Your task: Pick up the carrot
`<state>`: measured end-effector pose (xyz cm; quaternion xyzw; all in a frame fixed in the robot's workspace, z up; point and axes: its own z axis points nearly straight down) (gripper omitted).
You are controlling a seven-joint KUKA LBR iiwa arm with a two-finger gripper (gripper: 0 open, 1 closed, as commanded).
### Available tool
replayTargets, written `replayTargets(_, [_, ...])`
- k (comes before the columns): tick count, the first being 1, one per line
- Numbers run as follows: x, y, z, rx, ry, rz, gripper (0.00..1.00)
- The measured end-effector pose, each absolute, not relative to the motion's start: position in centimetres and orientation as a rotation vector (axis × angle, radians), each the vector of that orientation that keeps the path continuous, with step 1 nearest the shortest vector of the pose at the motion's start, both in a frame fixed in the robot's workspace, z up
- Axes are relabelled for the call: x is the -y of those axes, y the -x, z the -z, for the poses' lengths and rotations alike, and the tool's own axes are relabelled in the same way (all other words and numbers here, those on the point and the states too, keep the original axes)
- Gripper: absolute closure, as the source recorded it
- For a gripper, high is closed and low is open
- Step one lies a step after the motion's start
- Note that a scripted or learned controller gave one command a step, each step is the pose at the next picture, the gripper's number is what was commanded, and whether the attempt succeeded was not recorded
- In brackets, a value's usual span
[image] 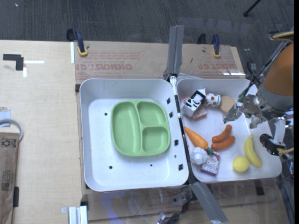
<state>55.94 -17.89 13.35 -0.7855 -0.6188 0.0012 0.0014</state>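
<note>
The carrot (195, 137) lies at the left side of the right bin (261, 174). The gripper (239, 112) hovers well apart, fingers spread, empty; the approach step remains: it must shift left and descend.

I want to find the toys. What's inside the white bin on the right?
The right shallow white bin holds an orange carrot, two red sausages, a yellow banana, a yellow lemon, a white garlic bulb and small packets. The grey arm covers part of its right side.
</note>
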Motion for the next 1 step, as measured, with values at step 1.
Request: replayTargets(1, [10.73, -49.59, -12.62, 2.072, 2.358, -0.003, 0.00])
